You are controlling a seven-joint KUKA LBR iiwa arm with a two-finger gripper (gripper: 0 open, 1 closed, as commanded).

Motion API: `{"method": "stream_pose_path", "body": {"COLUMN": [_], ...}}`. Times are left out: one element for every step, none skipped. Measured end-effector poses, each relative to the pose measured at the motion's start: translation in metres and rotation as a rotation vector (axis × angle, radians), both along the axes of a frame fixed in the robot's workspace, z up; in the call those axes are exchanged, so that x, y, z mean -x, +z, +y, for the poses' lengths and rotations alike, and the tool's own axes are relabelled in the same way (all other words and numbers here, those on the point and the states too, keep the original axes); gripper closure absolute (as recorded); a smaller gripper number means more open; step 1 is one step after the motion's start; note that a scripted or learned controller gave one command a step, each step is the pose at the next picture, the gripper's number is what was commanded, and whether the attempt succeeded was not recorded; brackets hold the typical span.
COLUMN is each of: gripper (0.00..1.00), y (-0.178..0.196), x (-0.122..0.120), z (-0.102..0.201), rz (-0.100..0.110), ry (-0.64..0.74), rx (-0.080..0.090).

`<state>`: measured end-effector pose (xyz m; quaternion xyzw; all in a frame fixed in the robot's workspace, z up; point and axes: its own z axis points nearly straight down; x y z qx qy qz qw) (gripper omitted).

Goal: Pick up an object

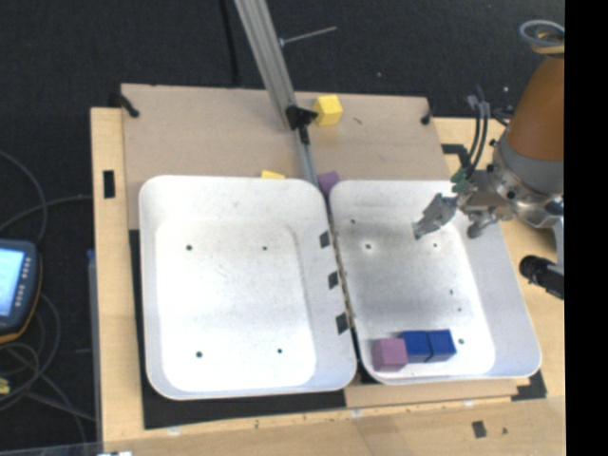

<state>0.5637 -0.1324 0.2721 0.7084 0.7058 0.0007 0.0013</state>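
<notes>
Three blocks lie at the front edge of the right bin [494, 283]: a purple block [388, 352] and, touching its right side, two blue blocks [415, 346] [440, 342]. My gripper [446, 226] hangs over the back right part of that bin, well behind the blocks. Its two grey fingers are spread apart, open, with nothing between them. The arm's orange band [540, 112] shows at the right edge.
The left bin [161, 255] sits beside the right one. Behind the bins a yellow block [329, 109], a small yellow piece [273, 174] and a purple piece [328, 180] rest on the bench. A slanted metal rail [266, 46] rises at the back. A handheld screen [14, 288] lies far left.
</notes>
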Motion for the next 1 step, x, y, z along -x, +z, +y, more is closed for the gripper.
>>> {"method": "stream_pose_path", "body": {"gripper": [0.00], "y": [-0.1640], "x": [0.0538], "z": [-0.0163], "rz": [0.010], "ry": [0.002], "rx": [-0.002]}}
